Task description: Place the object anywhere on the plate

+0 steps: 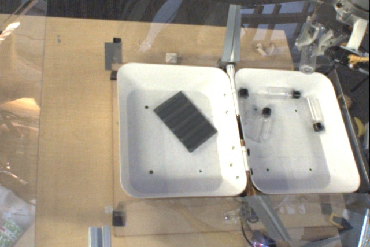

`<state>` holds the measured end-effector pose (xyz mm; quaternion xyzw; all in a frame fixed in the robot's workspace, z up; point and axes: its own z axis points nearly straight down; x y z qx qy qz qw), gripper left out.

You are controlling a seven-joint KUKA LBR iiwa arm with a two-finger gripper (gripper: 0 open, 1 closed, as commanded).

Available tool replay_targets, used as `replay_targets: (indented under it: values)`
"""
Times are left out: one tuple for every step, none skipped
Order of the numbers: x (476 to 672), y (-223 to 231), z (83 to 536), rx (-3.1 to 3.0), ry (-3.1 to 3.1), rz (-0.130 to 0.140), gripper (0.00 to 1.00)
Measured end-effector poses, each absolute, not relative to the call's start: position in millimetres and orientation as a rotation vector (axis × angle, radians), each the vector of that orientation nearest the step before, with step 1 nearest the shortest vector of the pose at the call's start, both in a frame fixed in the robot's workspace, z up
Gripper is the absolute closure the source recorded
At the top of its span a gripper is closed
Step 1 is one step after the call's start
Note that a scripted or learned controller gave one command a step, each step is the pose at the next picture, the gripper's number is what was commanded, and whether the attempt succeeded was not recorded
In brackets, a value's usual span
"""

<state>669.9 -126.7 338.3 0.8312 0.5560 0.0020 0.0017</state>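
The left bin (130,142) is filling the centre of the frame, and the dark ribbed plate (185,121) is lying tilted on its floor. The right bin (341,170), just beside it, is holding three clear vials: one (276,92) lying along its upper edge, one (315,113) toward its right side, one (263,122) left of centre. The gripper (312,46) is hovering at the upper right of the frame, above the right bin's far corner, with nothing between its fingers; their spread I cannot tell. A good pick likely means descending squarely over one vial, closing across its narrow width, then carrying it left onto the plate.
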Motion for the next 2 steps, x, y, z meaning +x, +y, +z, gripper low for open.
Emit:
replay_targets:
  values:
    - [669.5,-102.9,361.7,2.903,1.198,0.005,1.0]
    - [662.2,-126.3,255.9,2.81,1.404,0.001,1.0]
